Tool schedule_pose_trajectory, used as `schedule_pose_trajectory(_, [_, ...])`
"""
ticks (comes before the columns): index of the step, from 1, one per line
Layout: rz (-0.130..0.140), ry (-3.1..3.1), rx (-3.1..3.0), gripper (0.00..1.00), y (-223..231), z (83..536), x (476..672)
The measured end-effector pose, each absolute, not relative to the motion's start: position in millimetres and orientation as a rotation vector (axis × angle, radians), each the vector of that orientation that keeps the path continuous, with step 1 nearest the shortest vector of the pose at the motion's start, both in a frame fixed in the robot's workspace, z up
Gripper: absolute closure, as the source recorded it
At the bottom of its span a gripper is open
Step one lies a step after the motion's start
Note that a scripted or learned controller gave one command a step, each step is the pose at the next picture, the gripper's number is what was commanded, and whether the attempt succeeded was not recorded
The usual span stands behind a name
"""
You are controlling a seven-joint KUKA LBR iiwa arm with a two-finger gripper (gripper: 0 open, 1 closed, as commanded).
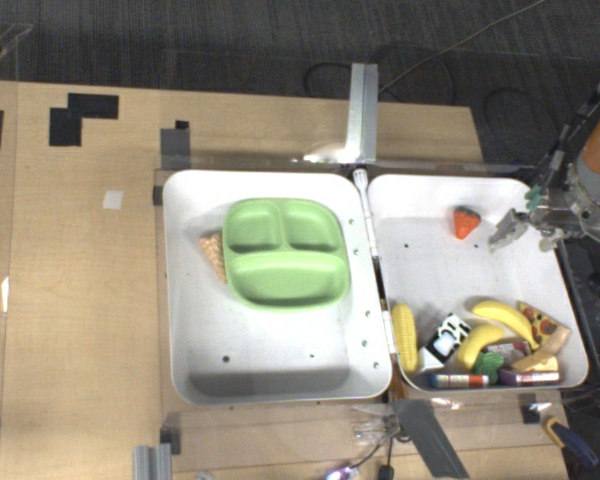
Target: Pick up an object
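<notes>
Honestly can't read a single word or number anywhere here. The little black and white block in the right bin has some white markings on it, but it's way too small and blurry to make out. Same goes for the markers along the bottom.
</notes>
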State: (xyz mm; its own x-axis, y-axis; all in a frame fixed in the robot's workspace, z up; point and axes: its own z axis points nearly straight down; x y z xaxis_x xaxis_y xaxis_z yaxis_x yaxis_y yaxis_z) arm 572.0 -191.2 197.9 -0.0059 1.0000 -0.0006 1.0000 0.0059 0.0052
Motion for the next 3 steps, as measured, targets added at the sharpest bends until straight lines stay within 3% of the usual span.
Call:
schedule_pose_trajectory(1, [0.005, 1.96, 2.453, 0.0, -149.7, 228.6, 545.7])
schedule_pose_trajectory(2, [0.005, 1.96, 2.453, 0.0, -149.8, 228.6, 545.7])
schedule_pose_trajectory(3, [0.009, 2.026, 2.394, 0.0, -129.0, 91.6, 579.5])
